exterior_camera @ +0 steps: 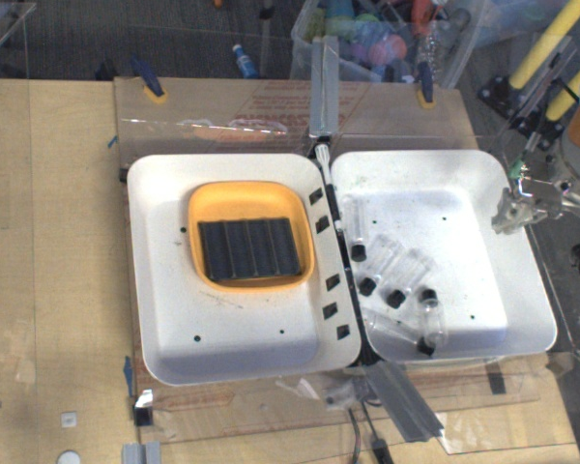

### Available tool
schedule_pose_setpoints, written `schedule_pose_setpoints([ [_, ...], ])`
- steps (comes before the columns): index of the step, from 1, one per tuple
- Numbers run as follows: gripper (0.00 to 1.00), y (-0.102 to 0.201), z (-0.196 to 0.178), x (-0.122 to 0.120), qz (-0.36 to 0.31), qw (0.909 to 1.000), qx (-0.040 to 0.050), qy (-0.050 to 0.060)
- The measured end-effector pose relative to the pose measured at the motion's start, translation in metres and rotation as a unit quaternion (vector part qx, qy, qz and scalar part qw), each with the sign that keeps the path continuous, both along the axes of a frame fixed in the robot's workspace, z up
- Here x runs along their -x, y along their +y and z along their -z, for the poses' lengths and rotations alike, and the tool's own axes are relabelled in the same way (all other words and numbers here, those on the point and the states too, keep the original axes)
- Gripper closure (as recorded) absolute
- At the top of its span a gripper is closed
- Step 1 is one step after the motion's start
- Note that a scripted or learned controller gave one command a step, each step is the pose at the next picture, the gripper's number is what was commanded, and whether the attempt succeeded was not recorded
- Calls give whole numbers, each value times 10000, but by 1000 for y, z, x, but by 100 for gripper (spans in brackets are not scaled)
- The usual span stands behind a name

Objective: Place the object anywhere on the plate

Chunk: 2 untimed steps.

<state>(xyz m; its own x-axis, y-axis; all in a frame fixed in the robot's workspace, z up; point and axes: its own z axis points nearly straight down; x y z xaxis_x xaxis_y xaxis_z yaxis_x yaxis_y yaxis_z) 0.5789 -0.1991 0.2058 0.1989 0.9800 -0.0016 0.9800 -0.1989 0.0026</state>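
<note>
An orange-yellow plate [252, 197] with rounded corners sits in the left bin [164, 336]. A black ribbed rectangular object [249, 249] lies flat on the plate and covers most of its lower half. My gripper [518, 204] shows as a small silvery piece over the right rim of the right bin [507, 303], far from the plate. Nothing is visible in it.
Several clear plastic vials [398, 283] with black caps lie in the left half of the right bin. A black-tabbed divider [331, 259] runs between the two bins. A tub of colourful items [387, 13] stands behind the bench.
</note>
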Motion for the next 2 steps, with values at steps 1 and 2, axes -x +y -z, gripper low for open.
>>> schedule_pose_setpoints([
  [1, 100, -4, -18, -42, -400, 9992, 0, 1],
  [2, 100, -18, 0, -89, -1549, 9879, 7, -6],
])
